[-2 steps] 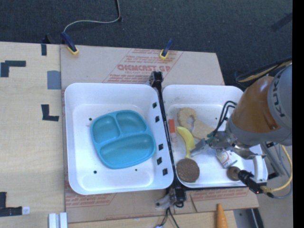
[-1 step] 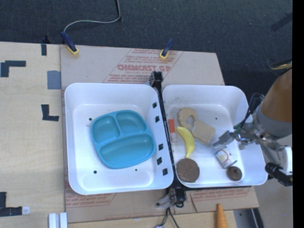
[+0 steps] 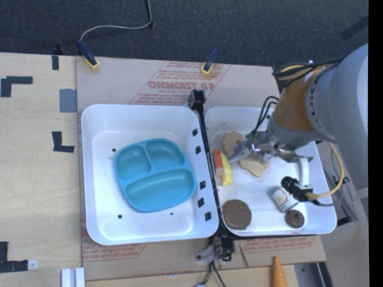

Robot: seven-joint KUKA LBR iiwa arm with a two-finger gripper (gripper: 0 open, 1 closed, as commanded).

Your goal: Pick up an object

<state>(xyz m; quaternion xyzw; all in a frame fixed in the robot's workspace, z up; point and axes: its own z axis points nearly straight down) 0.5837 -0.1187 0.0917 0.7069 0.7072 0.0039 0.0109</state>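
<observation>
- A grey robot arm with an orange band (image 3: 299, 103) is seen reaching from the right into the right white bin (image 3: 323, 223).
- Its two-finger gripper (image 3: 248, 150) is positioned low, beside a tan bread-like piece (image 3: 254, 167); its opening cannot be told.
- A yellow banana-shaped toy (image 3: 226, 173), a brown round cookie (image 3: 237, 214) and a small can (image 3: 280, 198) are seen nearby.
- A blue divided plastic plate (image 3: 155, 175) lies in the left white bin (image 3: 96, 124).

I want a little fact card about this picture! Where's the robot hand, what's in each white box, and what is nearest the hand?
left bin: holds a blue divided plate
right bin: holds toy food and small items
gripper: low in the right bin, at its middle
nearest to gripper: tan bread-like piece and a round tan piece
by the divider: yellow and orange stick shapes
front of right bin: brown round cookie-like disc, small can, small brown item
</observation>
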